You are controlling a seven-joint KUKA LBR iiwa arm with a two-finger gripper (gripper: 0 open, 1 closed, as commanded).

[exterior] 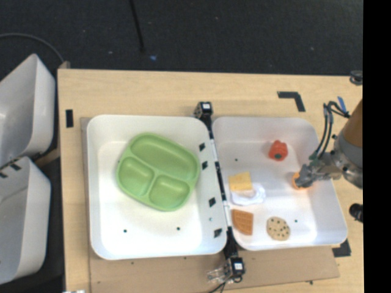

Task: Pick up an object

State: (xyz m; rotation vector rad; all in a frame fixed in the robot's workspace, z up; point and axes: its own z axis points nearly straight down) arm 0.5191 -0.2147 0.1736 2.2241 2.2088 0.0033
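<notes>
Orange object (300, 181) sits at the right bin's (317, 227) right wall, directly under the gripper (307, 174), mostly hidden by it; its shape and long axis are unreadable. Gripper's state: cannot tell. Red piece (278, 150) lies just up-left of the orange object; cookie (278, 228) lies below.

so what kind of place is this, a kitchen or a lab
Most likely a robotics lab test bench, not a kitchen: two shallow white bins sit on a wooden board, holding toy food such as a cookie and a green divided plate, with a robot arm's claw reaching in.
</notes>
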